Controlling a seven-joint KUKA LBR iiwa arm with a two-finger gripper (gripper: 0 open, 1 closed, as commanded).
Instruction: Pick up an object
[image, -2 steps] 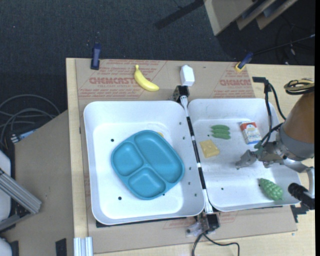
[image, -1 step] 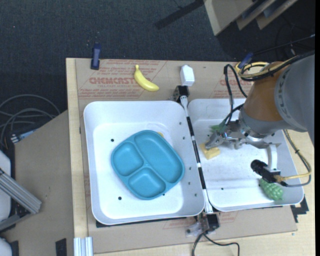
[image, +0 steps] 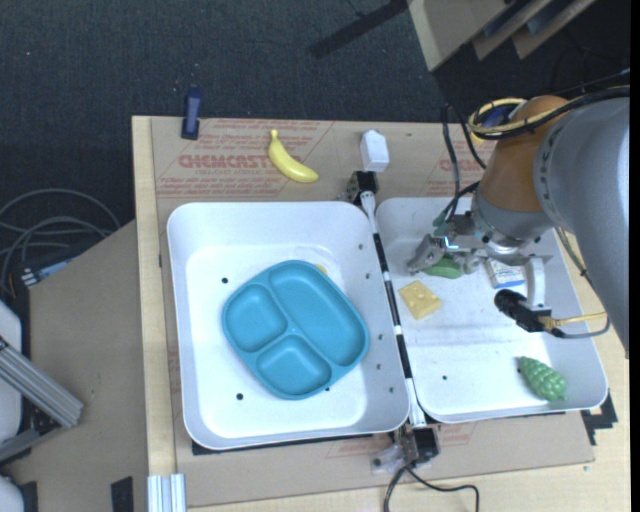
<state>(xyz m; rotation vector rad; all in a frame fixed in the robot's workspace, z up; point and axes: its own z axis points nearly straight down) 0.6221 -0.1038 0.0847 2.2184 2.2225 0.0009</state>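
You see the arm (image: 560, 170) coming in from the right, wrist bent down over the far left part of the right bin (image: 480, 400). The end effector (image: 437, 252) sits low there; wide or narrow, you cannot tell. A small green item (image: 445, 267) lies right at its tip, grasp unclear. A yellow wedge (image: 420, 299) is just beside it toward the near side. A bumpy green piece (image: 543, 378) is well apart, in the near right corner.

The left bin (image: 200, 260) holds a blue divided plate (image: 293, 328). On the surface (image: 240, 180) behind the bins you see a banana (image: 290, 160), a white block (image: 374, 150) and a small blue item (image: 192, 112) at the far edge. There is dark carpet (image: 80, 80) around, with cables (image: 40, 240) at left.
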